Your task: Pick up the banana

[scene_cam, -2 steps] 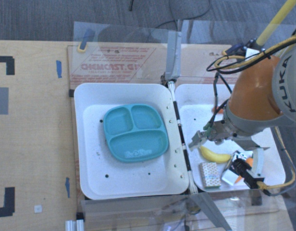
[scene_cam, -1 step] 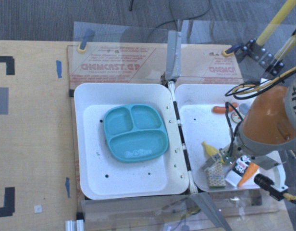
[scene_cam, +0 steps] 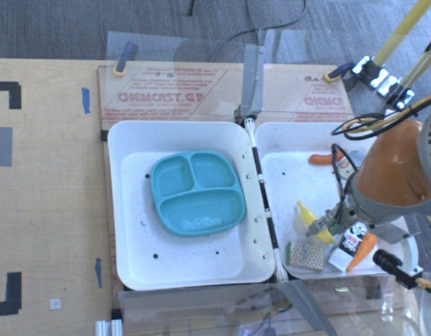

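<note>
Banana lies in the right bin, toward its near left part, a small yellow piece running from far left to near right. Just over its near end sits the gripper, hanging from the grey arm with its orange band that reaches in from the right. Whether the fingers are spread or closed cannot be told, as the wrist hides them, and the banana is not clearly seen between them. Near the banana, at the bin's near edge, rests a speckled tan sponge. Right of the sponge lie a white carton with dark print and an orange carrot, the two touching. At the far side of the same bin lies an orange-red sausage-shaped toy, well apart from the banana. The left bin holds a teal divided plate with three compartments, sitting about in its middle
</note>
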